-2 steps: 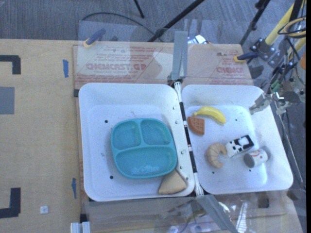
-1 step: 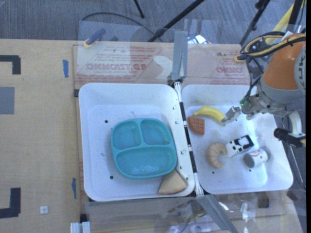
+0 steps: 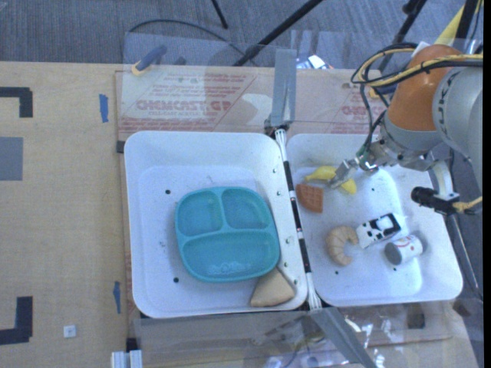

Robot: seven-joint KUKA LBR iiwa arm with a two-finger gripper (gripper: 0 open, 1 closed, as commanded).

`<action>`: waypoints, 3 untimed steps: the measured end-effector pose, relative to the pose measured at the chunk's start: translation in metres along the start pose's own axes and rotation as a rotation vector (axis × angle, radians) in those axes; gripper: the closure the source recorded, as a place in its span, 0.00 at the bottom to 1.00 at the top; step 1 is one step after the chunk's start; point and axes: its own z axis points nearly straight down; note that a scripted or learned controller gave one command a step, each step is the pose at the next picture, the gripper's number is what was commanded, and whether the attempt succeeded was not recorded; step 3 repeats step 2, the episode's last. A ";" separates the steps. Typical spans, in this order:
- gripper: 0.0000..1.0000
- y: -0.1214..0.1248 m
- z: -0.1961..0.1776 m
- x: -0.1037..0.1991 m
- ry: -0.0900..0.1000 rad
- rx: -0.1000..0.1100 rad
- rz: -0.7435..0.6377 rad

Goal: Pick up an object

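clear sheet [image 3: 184, 102] behind bins reads "chemcast gp".

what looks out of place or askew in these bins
A tan wedge-shaped piece in the left bin sits jammed into the near right corner, partly tucked under the teal divided plate. In the right bin, the small white cup lies on its side.

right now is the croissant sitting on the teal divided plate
No, the croissant lies in the right bin, while the teal divided plate sits in the left bin.
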 end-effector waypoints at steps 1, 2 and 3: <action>1.00 0.000 -0.010 0.000 -0.001 0.001 -0.001; 1.00 0.037 -0.112 0.053 0.001 0.001 0.095; 1.00 0.037 -0.112 0.053 0.001 0.001 0.095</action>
